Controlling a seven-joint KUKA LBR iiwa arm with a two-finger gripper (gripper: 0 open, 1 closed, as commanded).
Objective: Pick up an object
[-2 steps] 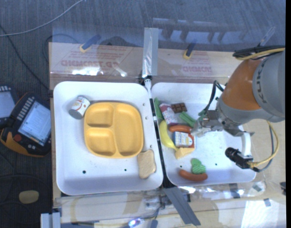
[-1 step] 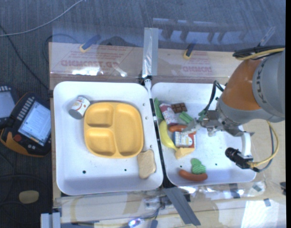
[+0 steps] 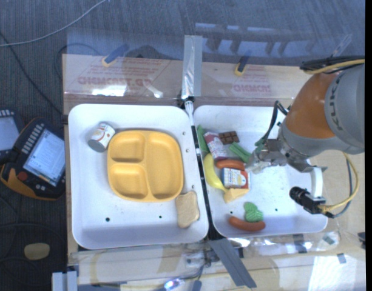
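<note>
1. I see the gripper (image 3: pixel 257 160) low over the right bin (image 3: pixel 277 220), at the right edge of the cluster of toy food; I cannot tell from this angle how it is set, and nothing is visibly held in it.
2. Just left of it lies a red-labelled packet (image 3: pixel 234 177), with a red sausage-like piece (image 3: pixel 229 163) just above that and a yellow wedge (image 3: pixel 235 193) touching the packet from below.
3. Farther left, a banana (image 3: pixel 212 173) runs along the bin's left wall, and a green strip (image 3: pixel 201 139) lies above it.
4. Up and left of the tool I make out a dark brown block (image 3: pixel 229 137) beside another reddish packet (image 3: pixel 214 143).
5. Below the tool, well apart from it, sit a green leafy piece (image 3: pixel 253 211) and a sausage (image 3: pixel 246 224) near the front wall.
6. Behind the tool the arm (image 3: pixel 322 117), grey with its orange band, reaches in from the right.
7. Across the divider, the left bin (image 3: pixel 82 223) holds a yellow sectioned tray (image 3: pixel 145 165), a small can (image 3: pixel 101 136) at the tray's upper left, and a slice of bread (image 3: pixel 187 208) at its lower right.
</note>
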